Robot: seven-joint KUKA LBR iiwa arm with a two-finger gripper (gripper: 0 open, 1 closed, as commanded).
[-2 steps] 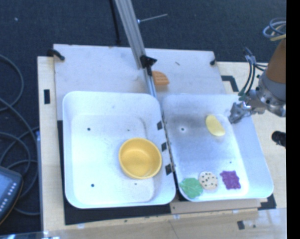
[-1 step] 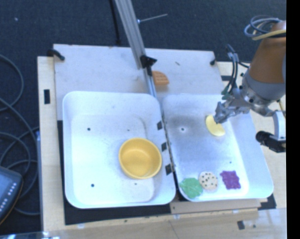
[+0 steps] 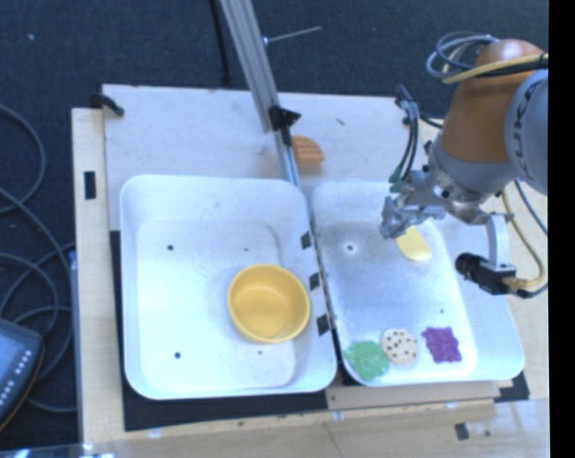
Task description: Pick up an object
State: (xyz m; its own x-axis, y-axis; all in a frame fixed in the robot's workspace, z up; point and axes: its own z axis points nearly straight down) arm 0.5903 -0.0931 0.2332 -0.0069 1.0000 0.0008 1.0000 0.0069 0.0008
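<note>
From above, the pale wooden worktop [image 3: 92, 284] carries two shallow white plastic bins side by side. The left white bin [image 3: 163, 208] has a smooth, faintly speckled floor, and on it, toward the near right, sits a round yellow plastic bowl [image 3: 268, 301], upright with its hollow facing up. The right white bin [image 3: 363, 284] holds four small things. A flat pale-yellow oval piece [image 3: 415, 246] lies at its far side, just beneath the grey metal gripper [image 3: 407, 216], which hangs over it at the end of the grey arm with the orange band [image 3: 480, 103]. Whether the fingers are spread or closed, and whether they touch the oval, cannot be told. Along the near edge lie a green leafy-looking lump [image 3: 366, 359], a round cream speckled disc [image 3: 399, 346] and a bumpy purple cluster [image 3: 442, 343], set in a row. Behind the bins, an orange rounded object [image 3: 307, 151] rests beside a slanted aluminium rail [image 3: 254, 55].
</note>
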